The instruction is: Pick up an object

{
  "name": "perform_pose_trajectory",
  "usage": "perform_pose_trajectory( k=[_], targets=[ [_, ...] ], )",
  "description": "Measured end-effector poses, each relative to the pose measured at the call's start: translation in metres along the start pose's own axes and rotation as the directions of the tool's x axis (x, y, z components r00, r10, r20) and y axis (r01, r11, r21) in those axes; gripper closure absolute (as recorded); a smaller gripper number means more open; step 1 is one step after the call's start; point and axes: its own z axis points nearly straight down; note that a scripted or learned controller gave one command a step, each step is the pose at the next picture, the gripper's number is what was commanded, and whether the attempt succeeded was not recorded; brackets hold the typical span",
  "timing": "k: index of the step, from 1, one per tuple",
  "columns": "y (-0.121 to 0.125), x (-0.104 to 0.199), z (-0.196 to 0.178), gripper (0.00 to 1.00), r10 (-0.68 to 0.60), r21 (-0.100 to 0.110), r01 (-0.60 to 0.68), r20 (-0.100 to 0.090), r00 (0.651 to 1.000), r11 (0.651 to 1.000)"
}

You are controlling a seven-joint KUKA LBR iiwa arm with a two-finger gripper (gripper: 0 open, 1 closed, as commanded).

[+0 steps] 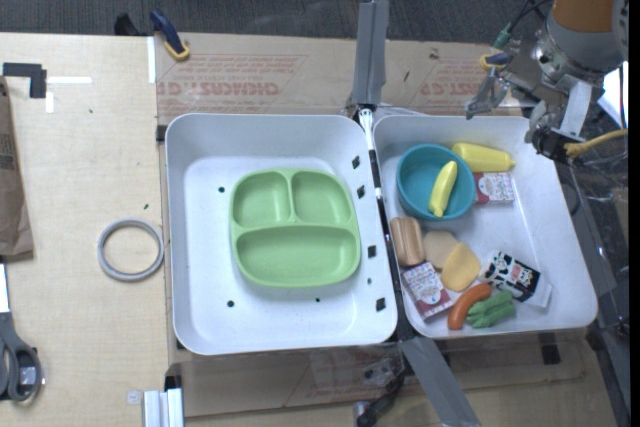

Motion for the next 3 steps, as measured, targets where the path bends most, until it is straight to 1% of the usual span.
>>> perform_pose_trajectory(
  k=[1, 2, 3],
  targets=[
    [-0.025, 0.019, 0.122, 0.0, -0.122, 0.002, 0.122, -0.001, 0.993, 0.993],
    [-0.013, -0.008, 0.155, 0.0, -0.585, -0.029, 0.585, 0.007, 0.811, 0.81],
    [-0.045, 0.018, 0.07, 0.0, -0.742, -0.004, 0.742, 0.001, 0.67, 0.67]
  ],
)
